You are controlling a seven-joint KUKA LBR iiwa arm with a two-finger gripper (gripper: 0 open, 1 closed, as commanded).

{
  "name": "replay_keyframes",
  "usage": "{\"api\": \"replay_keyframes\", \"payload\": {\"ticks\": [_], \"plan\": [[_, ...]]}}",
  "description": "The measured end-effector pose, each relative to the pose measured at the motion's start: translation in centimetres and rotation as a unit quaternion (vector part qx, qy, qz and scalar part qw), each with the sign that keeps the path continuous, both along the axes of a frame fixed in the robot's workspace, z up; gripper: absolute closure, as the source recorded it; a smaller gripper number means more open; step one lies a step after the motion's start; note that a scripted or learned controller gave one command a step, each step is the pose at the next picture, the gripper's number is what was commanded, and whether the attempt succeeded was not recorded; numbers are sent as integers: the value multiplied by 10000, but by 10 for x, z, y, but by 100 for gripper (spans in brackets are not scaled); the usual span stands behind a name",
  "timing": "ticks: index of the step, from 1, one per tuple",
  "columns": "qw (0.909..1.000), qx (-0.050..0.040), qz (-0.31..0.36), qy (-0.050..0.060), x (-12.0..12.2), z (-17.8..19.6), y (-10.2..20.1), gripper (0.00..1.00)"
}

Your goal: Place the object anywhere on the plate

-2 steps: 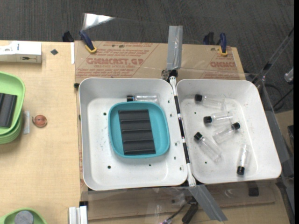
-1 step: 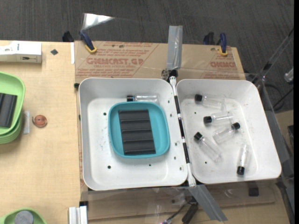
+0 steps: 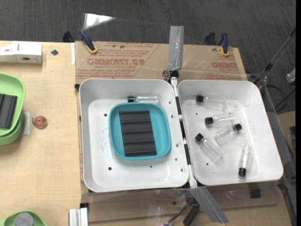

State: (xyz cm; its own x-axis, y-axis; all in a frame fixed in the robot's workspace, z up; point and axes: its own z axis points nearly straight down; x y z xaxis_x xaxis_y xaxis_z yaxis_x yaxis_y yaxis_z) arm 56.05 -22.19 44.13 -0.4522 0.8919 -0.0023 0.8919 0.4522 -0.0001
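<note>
two white bins sit side by side on the worktop (image 3: 51, 173). the left bin (image 3: 94, 173) carries a teal plate (image 3: 115, 140) with a black ribbed insert (image 3: 137, 133) lying in its hollow, long axis running toward the far edge. the right bin (image 3: 263, 168) holds a scatter of clear vials with black caps, none of them on the plate. one vial (image 3: 220, 120) lies near the middle of that bin, long axis roughly left to right, cap toward the plate side. another vial (image 3: 208, 146) lies slantwise closest to the divider between the bins. a third (image 3: 243, 161) lies nearly end-on toward the near rim, cap at the near end. one more vial (image 3: 143, 99) lies in the left bin just beyond the far edge of the plate, long axis left to right, apart from the plate or barely touching it; i cannot tell which.

the arm comes from the right, so any vial in the right bin lies on the near side of its reach, and the plate lies leftward across the divider. the carry would run right to left. the hand's state i cannot tell.

writing: the cardboard sheet (image 3: 141, 60) behind the bins is printed in reddish letters, reading roughly "chemcast gp"; the smaller print is too small to read. a white box (image 3: 21, 52) at far left has a label too small to read.
</note>
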Motion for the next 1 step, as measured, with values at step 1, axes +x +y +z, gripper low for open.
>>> {"api": "replay_keyframes", "payload": {"ticks": [1], "plan": [[10000,0,0,0,0,0,0,0]]}}
